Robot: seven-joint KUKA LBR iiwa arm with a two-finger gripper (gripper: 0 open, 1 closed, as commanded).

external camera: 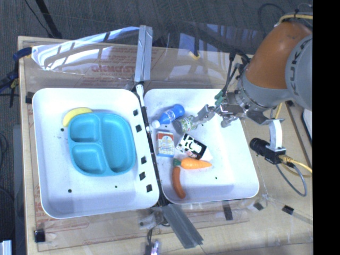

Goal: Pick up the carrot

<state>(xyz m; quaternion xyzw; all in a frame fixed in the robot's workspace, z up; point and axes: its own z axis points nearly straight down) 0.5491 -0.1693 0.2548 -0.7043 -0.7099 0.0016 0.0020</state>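
Note:
The carrot is orange with a green tip at its left end. It lies flat in the right bin, near the front, just under a black and white packet. My gripper hangs over the upper middle of the right bin, up and to the right of the carrot and well apart from it. It is open, with nothing between its fingers. One fingertip is close to a clear bottle.
Beside the carrot lies a brown sausage; a small carton and a blue bottle lie further back. The left bin holds a blue divided plate and a banana. A divider separates the bins.

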